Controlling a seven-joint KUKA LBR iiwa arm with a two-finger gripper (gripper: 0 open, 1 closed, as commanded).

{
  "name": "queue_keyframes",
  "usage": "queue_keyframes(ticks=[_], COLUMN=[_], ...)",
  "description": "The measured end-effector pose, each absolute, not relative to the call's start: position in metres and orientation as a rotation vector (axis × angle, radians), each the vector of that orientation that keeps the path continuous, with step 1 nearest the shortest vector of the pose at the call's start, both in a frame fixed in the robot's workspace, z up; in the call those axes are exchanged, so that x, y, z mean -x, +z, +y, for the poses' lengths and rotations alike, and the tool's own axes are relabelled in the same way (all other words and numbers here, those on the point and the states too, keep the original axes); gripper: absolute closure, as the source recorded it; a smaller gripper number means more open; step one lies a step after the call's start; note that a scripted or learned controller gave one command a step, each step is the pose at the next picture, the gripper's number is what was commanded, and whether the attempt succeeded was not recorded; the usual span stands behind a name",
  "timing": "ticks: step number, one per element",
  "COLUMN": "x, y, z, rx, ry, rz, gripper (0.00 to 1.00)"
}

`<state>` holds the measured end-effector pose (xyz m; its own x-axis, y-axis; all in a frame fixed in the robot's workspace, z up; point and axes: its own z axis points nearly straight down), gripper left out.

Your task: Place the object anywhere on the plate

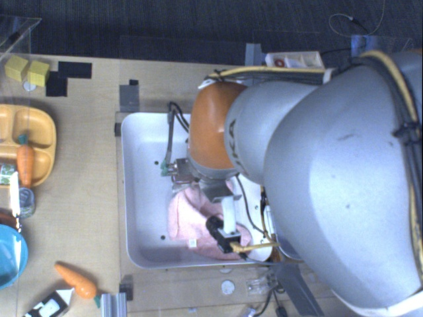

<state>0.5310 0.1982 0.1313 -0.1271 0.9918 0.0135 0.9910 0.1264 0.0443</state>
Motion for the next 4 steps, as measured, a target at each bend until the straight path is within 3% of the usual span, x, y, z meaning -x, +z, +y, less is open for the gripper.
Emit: queue_keyframes(ticks=[1, 2, 3, 4], x=[-0.523, -0.548, -0.506, -0.490], y=[0.177, 0.123, 0.186, 0.114], z=[0.138, 0.170, 0.069, 0.143], rx=[-1.883, -2.022, -1.796, -1.587], ry=[0.008, 0.041, 0.008, 0.005], rz=[2.510, 2.373, 2.571, 2.709], gripper=[1.00, 1.00, 1.00, 1.00])
